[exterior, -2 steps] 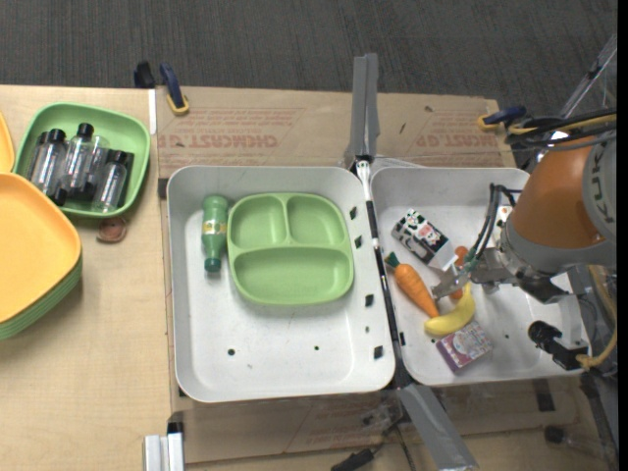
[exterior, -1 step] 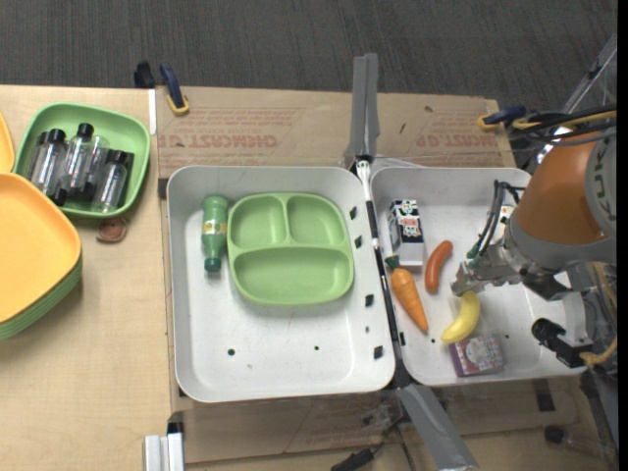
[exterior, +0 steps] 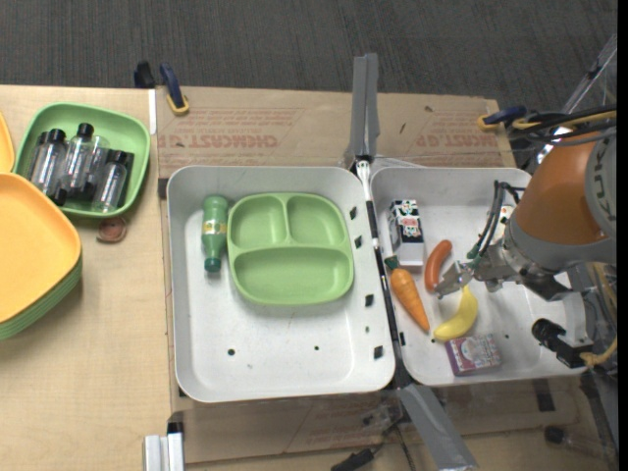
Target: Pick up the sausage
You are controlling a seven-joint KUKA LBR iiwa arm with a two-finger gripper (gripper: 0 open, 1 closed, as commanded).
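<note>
The sausage [exterior: 437,262] is a short red-orange piece lying at a slant in the right bin [exterior: 510,366], between a small printed carton [exterior: 407,230] and the arm. My gripper [exterior: 454,279] hangs low just right of the sausage's lower end, above the top of a banana [exterior: 459,315]. Its fingers look open, with nothing between them. The grey arm with its orange band [exterior: 564,199] reaches in from the right and hides part of the bin's right side.
An orange carrot [exterior: 410,298] lies left of the banana, close under the sausage. A purple packet [exterior: 473,353] sits near the right bin's front. The left bin [exterior: 196,361] holds a green divided plate [exterior: 290,246] and a green bottle [exterior: 213,232].
</note>
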